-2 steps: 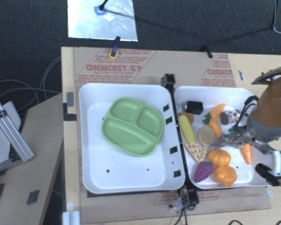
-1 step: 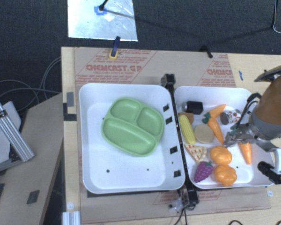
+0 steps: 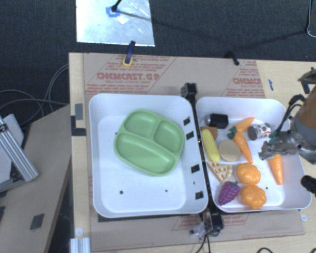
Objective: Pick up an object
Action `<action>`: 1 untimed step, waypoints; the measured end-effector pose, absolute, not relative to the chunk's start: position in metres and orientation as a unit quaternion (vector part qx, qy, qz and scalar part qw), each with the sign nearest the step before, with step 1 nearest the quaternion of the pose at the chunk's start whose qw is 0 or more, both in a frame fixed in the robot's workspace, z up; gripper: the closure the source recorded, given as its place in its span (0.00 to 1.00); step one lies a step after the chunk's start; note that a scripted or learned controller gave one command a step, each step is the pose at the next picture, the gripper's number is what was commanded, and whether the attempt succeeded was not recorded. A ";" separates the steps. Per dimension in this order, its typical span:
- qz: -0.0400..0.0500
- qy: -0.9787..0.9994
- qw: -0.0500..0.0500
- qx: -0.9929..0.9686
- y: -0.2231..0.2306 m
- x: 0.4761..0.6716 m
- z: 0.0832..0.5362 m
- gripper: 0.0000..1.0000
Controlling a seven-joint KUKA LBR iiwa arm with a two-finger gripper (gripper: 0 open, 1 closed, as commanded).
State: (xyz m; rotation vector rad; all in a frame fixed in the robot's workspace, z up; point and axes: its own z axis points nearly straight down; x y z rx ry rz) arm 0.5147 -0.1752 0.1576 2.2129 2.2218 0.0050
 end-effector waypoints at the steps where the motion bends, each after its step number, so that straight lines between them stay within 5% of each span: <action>1: 0.002 0.709 0.004 0.705 -0.177 0.519 0.222 1.00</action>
